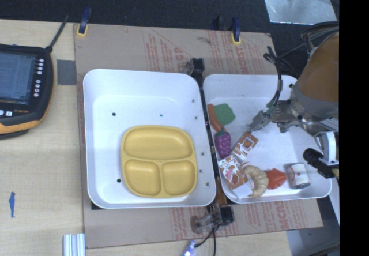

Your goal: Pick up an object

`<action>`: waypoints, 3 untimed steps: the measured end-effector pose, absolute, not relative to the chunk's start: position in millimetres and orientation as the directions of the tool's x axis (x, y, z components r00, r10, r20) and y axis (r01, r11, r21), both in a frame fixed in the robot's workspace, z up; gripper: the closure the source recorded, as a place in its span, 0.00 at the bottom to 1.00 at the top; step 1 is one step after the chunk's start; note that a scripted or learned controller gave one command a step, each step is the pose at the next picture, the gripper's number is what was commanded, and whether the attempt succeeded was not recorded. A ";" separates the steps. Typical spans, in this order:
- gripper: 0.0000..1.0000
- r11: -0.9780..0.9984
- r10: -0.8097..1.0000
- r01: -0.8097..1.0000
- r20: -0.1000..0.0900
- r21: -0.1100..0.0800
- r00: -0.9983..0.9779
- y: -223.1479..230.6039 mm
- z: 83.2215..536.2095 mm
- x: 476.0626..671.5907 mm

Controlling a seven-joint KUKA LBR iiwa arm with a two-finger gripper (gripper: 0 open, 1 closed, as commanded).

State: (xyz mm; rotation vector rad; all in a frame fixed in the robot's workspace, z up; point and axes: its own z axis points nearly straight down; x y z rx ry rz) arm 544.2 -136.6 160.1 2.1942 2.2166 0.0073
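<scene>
1. The gripper [258, 121] is hovering low over the right bin [271, 85], beside the snack packet [237, 161]; whether it is parted or closed, I cannot tell.
2. The packet is lying flat mid-bin, probably light, crinkly and slippery; pinching an edge looks best.
3. The croissant [257, 180] and grapes [223, 143] are offering firmer, rounder grips.
4. The yellow tray [159, 161] is sitting in the left bin [104, 87].

Arm [320, 85]: a broad orange band is seen above grey metal wrist parts; black cables are looped beside it. Gripper [258, 122]: slim grey metal fingers are fitted.
</scene>
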 end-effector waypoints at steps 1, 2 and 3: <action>0.00 0.005 1.000 1.000 0.000 -0.001 -0.005 -123.3 92.3 544.8; 1.00 0.008 1.000 1.000 -0.002 -0.001 -0.008 -125.0 103.3 545.5; 1.00 0.005 1.000 1.000 0.001 -0.002 -0.005 -66.4 192.2 556.4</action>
